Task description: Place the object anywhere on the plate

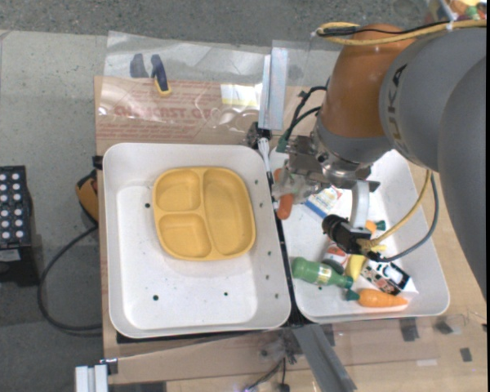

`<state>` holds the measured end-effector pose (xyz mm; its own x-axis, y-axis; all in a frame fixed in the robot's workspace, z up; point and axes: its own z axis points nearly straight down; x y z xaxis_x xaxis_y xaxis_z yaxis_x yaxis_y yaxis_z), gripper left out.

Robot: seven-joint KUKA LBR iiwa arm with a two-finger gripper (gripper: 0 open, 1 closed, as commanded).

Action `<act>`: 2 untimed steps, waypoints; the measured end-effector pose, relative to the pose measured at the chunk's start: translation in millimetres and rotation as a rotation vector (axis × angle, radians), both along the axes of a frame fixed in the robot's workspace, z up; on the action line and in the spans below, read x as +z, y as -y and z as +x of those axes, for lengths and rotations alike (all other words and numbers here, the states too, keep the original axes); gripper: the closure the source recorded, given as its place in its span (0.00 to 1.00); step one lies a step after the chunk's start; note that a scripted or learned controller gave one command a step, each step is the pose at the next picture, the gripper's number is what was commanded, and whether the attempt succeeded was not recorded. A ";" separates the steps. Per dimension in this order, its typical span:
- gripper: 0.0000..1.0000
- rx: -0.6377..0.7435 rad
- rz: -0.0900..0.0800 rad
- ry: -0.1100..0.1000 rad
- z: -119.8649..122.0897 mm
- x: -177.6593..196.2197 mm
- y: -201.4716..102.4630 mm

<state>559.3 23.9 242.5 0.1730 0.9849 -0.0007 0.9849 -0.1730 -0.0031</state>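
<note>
Carrot (376, 300) and green bottle (320, 273) sit nearest me, at the front of the right bin (429, 300), while I work the pick.

From my seat I judge the step in hand to be the grasp: the hand (298, 182) is down at the right bin's left wall, under the orange wrist, and I cannot tell how its grip stands. A small orange-red piece (285, 207) lies just below it against that wall; I take it for the likely object, though I cannot see it held. The yellow plate (204, 212) lies in the left bin (131, 300), three compartments, nothing on it. To do this well, I would confirm the piece rises with the hand, clear the shared rim between bins, then lower over a compartment's middle before releasing.
</note>
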 end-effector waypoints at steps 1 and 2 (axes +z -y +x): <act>1.00 -0.011 -0.003 0.000 45.7 -41.0 -60.4; 0.00 -0.011 -0.004 0.001 46.0 -40.5 -60.1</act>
